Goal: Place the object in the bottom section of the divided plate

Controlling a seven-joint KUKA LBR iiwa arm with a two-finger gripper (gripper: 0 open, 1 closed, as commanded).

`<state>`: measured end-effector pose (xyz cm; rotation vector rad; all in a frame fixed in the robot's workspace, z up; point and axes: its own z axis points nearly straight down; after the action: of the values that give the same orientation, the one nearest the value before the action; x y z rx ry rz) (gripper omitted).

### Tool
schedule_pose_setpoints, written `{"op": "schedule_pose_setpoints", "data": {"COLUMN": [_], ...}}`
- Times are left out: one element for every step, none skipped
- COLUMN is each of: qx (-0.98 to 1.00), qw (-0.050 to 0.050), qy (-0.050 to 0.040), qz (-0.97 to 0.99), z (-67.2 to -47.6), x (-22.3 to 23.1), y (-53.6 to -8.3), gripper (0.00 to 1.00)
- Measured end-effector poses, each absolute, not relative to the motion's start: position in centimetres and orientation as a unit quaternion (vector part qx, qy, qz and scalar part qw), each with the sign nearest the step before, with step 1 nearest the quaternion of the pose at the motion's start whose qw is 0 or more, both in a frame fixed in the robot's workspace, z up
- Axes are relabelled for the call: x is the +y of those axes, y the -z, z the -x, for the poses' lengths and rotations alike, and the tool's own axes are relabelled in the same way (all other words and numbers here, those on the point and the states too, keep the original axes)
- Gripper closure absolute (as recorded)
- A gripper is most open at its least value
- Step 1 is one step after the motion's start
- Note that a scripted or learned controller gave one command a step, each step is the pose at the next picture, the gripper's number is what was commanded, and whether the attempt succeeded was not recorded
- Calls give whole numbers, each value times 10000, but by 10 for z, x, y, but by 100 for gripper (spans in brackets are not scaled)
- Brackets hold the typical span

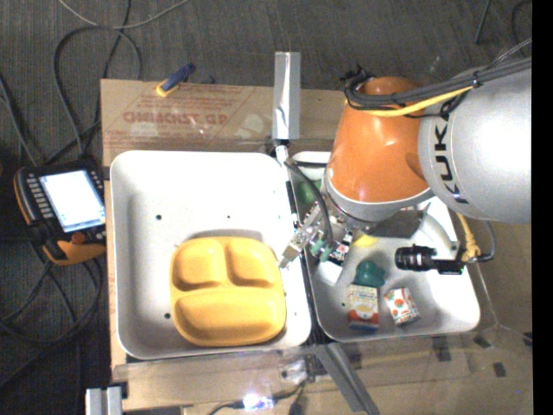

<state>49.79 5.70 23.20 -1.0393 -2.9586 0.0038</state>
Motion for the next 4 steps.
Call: {"op": "schedule_pose_setpoints", "data": {"qx": [-9506,-9658,-9658,-8816], "qw": [34,34,36,13], "qy": [-17,-19,-15,-38], "qz": [3104,2591,2591,4719], "z": [-485,-482,-482,-483], "x": [124,160,160,210], "y": [-178,-128,-128,-199], "gripper": [100,100,0,0]}}
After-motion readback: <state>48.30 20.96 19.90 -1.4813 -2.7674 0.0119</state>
